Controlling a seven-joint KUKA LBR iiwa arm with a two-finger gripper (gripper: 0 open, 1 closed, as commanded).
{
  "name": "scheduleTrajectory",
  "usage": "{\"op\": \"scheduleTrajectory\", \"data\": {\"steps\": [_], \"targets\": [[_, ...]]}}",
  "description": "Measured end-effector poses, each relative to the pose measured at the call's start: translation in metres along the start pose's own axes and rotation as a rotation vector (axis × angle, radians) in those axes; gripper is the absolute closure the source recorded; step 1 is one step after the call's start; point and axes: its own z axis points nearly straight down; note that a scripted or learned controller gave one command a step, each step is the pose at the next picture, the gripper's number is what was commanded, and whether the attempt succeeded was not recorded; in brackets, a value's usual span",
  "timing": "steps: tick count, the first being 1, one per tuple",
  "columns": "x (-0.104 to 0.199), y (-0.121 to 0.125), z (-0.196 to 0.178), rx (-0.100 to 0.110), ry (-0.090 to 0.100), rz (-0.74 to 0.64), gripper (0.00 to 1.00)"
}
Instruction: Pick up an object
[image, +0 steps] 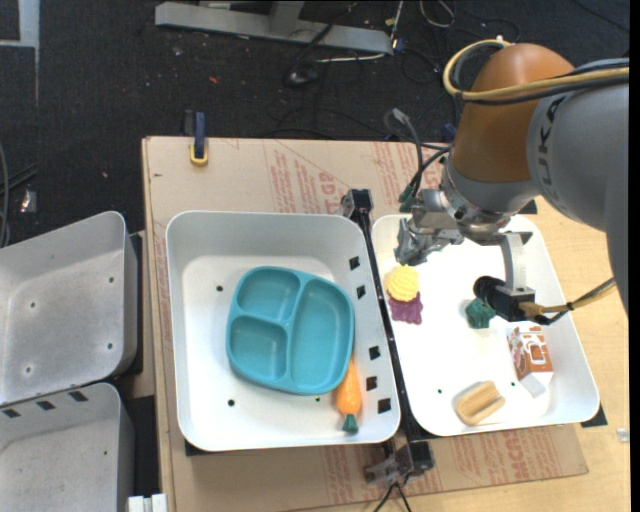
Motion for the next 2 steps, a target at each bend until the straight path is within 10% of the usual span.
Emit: {"op": "scheduleTrajectory", "data": {"steps": [2], "targets": [[0.111,-0.028,0.020,0.001,-0.001,0.001,1.00]]}}
